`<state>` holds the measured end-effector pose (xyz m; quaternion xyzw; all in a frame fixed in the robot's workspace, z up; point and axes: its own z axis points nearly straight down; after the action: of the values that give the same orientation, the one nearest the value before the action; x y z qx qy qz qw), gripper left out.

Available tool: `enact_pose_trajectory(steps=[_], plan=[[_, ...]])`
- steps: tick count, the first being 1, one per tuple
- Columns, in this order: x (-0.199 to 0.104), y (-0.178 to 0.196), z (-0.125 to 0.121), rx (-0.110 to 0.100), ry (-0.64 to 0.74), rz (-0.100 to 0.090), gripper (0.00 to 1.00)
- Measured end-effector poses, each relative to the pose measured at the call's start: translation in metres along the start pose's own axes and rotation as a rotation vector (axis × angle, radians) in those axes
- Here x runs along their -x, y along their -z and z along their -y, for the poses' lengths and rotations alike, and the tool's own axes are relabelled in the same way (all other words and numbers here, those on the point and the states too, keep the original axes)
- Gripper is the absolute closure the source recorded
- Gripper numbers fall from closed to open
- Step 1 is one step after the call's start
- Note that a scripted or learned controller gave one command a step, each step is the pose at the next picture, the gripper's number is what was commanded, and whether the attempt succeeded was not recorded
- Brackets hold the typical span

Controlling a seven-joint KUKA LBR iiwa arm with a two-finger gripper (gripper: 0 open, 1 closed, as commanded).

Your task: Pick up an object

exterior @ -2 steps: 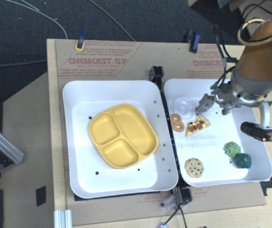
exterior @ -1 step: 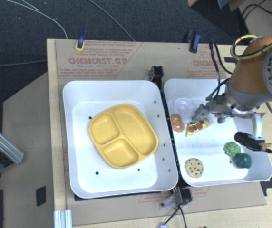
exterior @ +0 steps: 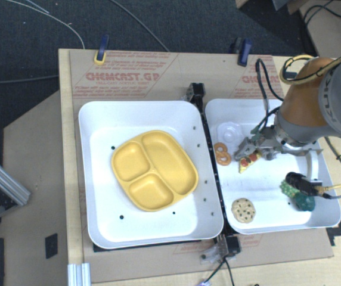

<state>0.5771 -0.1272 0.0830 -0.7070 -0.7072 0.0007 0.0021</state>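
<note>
We see the tool (exterior: 249,151) low in the right bin (exterior: 278,216) at centre-right — poised over the small pizza slice (exterior: 245,163); we cannot tell its grip state.

Both white bins (exterior: 93,159) look like smooth, slightly glossy plastic, as does the yellow divided plate (exterior: 154,169) at frame centre. The bench board (exterior: 129,70) beneath looks like matt brown cardboard with red print. The dark floor (exterior: 27,34) at upper left seems rough carpet.
</note>
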Motion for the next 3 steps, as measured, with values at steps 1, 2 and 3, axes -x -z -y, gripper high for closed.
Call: enact_pose_trajectory(steps=[1, 2, 3], plan=[[0.000, 0.012, -0.001, 0.005, -0.001, 0.002, 1.00], [-0.010, 0.064, -0.004, 0.010, 0.002, 0.003, 1.00], [-0.003, 0.125, -0.001, 0.012, 0.000, 0.004, 1.00]])
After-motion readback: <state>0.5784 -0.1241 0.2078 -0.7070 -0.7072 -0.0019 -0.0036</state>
